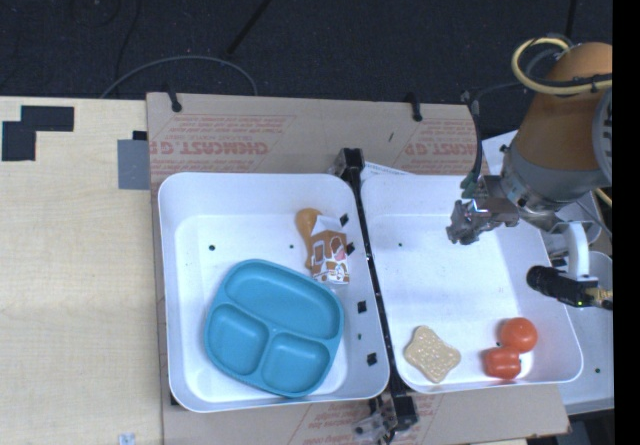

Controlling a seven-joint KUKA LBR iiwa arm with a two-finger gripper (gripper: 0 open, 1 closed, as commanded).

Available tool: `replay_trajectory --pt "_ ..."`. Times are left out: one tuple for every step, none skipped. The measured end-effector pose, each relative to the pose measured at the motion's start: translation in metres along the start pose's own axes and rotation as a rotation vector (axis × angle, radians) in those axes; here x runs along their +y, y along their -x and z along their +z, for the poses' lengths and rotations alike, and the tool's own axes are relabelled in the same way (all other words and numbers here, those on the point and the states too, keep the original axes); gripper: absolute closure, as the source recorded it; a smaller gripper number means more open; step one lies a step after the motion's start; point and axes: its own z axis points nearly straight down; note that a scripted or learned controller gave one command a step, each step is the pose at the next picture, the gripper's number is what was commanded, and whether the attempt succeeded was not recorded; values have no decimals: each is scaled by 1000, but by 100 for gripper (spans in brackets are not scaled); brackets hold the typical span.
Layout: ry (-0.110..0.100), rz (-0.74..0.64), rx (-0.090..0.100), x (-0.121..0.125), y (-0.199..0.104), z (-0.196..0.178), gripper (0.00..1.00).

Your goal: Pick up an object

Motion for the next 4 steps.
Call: replay_trajectory --pt "-4 -4 2 14 -57 10 100" --pt "-3 -5 2 24 -109 -2 100" --pt "-3 -4 2 33 -164 -7 100" --pt "-3 -5 2 51 -216 -14 100"
